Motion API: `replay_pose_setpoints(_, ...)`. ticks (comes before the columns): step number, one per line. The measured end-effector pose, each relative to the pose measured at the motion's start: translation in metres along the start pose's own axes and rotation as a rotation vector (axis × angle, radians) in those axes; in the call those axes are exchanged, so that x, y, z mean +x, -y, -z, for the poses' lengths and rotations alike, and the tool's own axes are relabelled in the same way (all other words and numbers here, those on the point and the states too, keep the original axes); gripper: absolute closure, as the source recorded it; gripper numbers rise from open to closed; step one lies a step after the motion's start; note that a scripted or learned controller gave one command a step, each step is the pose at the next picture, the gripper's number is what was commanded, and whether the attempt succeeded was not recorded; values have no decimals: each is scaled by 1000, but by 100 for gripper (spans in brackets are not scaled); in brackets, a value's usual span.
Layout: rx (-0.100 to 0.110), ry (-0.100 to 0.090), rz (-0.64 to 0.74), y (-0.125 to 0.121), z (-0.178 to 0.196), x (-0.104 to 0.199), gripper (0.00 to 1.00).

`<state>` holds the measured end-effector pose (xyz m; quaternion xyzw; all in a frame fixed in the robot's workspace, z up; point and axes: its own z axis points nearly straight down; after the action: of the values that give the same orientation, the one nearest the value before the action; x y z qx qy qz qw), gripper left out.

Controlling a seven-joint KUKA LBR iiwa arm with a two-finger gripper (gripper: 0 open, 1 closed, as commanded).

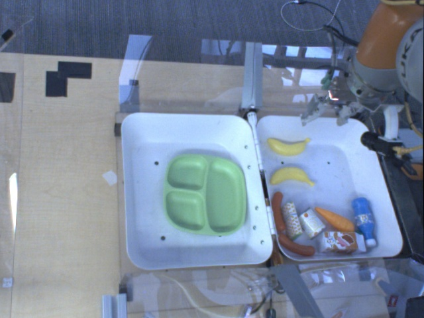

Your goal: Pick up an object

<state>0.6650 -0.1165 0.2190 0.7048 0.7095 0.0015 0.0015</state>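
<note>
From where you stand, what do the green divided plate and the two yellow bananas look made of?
The green divided plate looks like moulded plastic: even colour, soft matte sheen, rounded compartments. The two yellow bananas are probably plastic toys: uniform, unblemished yellow, though real fruit can't be excluded.

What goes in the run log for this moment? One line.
phase: approach | hand: above right bin far edge, holding nothing | bananas, sausages, carrot: in bin | left bin: green plate

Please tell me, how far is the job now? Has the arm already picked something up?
Done: nothing looks picked yet. The bananas, sausages, carrot and blue bottle all lie in the right bin.
In hand: the gripper hangs above that bin's far edge, nothing between its fingers.
Left: descend, grasp one object, lift.
</note>
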Motion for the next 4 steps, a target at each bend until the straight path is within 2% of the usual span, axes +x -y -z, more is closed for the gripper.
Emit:
replay_pose_setpoints(1,-1,0,89,-5,-117,21,0)
replay_pose_setpoints(2,-5,2,135,73,-130,-15,0)
replay_pose_setpoints(3,-13,4,333,134,-128,20,0)
replay_pose_setpoints(4,-20,4,334,132,-116,21,100)
